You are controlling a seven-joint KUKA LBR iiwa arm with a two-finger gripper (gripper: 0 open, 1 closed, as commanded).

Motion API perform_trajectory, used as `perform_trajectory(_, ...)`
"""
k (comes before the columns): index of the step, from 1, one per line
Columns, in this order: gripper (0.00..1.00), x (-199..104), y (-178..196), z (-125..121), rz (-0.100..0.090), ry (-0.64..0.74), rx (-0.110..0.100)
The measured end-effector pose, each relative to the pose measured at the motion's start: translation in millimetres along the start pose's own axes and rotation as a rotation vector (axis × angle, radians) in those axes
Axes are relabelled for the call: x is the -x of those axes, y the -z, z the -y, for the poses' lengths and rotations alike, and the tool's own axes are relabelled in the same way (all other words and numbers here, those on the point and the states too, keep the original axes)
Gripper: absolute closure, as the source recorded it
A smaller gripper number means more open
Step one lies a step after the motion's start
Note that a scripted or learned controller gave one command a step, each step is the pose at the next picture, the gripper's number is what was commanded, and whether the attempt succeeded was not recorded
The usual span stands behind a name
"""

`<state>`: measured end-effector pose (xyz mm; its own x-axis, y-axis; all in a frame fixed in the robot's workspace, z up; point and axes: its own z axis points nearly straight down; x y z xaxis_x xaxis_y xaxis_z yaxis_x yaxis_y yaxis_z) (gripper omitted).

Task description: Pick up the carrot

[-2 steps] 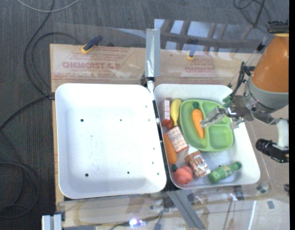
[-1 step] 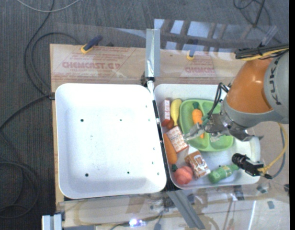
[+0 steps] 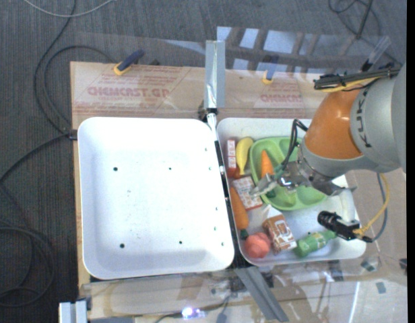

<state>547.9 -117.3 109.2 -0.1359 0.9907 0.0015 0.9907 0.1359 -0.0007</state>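
Nearest, a green bottle [image 3: 314,243] and tomato [image 3: 257,245] lie in the right bin [image 3: 292,126]. Beyond, my fingers [image 3: 273,182] hover beside the carrot [image 3: 267,163] on the green plate [image 3: 295,197]; I cannot tell how far apart they stand.

Carrot [image 3: 267,162] hemmed by banana [image 3: 242,155] and green bowl [image 3: 293,178]; left bin [image 3: 93,180] open.

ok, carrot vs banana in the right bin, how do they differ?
The carrot is orange, the banana yellow. The carrot lies in the green bowl, the banana outside it on the bin floor. The carrot tapers straight, the banana curves. Both lie roughly lengthwise, side by side.
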Motion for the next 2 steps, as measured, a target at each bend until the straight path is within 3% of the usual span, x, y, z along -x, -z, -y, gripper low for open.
perform_trajectory(1, 1.0, -4.5, 5.3, -0.2, -0.009, 0.004, -0.007)
perform_trajectory(2, 1.0, -2.1, 97.7, 26.8, 0.0, 0.179, -0.002)
